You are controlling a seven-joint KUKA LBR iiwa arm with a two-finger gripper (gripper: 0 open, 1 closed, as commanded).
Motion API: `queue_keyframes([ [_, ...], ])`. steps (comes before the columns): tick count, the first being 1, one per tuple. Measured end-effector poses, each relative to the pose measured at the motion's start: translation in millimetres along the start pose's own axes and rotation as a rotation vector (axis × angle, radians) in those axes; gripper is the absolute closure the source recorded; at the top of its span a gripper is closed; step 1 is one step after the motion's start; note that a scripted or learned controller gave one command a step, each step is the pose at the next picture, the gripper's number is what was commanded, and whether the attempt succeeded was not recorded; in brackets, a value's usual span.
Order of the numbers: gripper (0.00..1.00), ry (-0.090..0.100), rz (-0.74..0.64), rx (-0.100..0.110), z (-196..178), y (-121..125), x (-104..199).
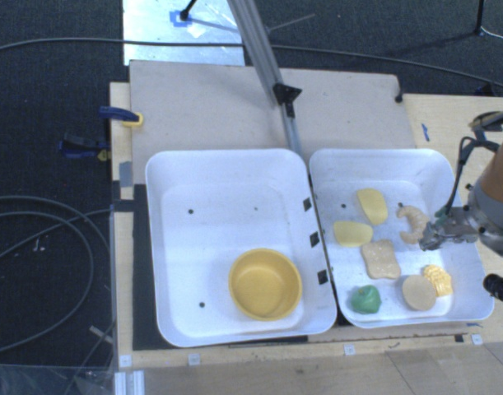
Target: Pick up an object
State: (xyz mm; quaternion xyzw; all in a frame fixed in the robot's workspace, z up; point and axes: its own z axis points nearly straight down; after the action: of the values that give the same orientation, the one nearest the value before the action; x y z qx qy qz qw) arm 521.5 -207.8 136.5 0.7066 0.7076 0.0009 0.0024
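Green, a small rounded item point(366, 299) sits nearest us in the right bin point(399, 161), beside a tan disc point(417, 292). Further back the gripper point(436, 235) hangs against a pale curled piece point(412, 223); we cannot tell its opening, too small and blurred. The arm point(491, 196) is cut off at right.

One fixed camera looks down slantwise on both bins point(235, 171).

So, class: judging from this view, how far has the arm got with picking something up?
Nothing is lifted yet: every item lies in the right bin. The pincer is low by the curled beige piece, beside it. Gripping and raising remain. The yellow bowl sits in the left bin.
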Motion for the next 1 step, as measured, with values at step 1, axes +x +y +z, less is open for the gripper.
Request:
queue_keyframes([
  [1, 1.0, 0.0, -0.003, 0.0, -56.6, 8.9, -6.2],
])
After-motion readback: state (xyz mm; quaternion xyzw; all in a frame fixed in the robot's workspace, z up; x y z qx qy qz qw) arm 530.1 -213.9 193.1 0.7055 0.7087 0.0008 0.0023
